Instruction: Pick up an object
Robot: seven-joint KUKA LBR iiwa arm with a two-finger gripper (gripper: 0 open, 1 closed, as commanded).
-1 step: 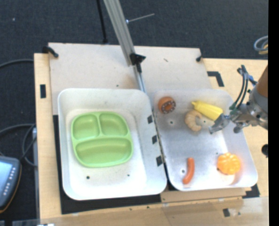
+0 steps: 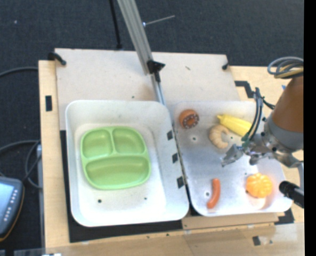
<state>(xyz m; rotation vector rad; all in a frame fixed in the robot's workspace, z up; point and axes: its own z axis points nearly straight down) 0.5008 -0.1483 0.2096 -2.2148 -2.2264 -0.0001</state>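
Dark carpet surrounded a pale wooden bench (image 2: 104, 76), on which two shallow white bins were set side by side. Within the left bin (image 2: 75, 116) a green divided tray (image 2: 115, 157) was laid flat, three compartments being visible in it. Inside the right bin (image 2: 200, 164) several toy foods were scattered: a round brown-orange piece (image 2: 189, 119) near the far left corner, a yellow corn cob (image 2: 234, 124) toward the far right, a beige ring-shaped piece (image 2: 219, 136) just beside and in front of the corn, a red sausage (image 2: 215, 193) near the front edge, and an orange fruit (image 2: 258, 185) at the front right.

From the right the grey arm with its orange band (image 2: 292, 105) was extended over the right bin. Its gripper (image 2: 233, 156) was seen low above the bin floor, between the ring-shaped piece and the orange fruit, touching neither as far as could be judged. Nothing was seen between the fingers; whether they were spread or closed could not be told from this view. A metal pole (image 2: 136, 28) was slanted over the bench behind the bins.
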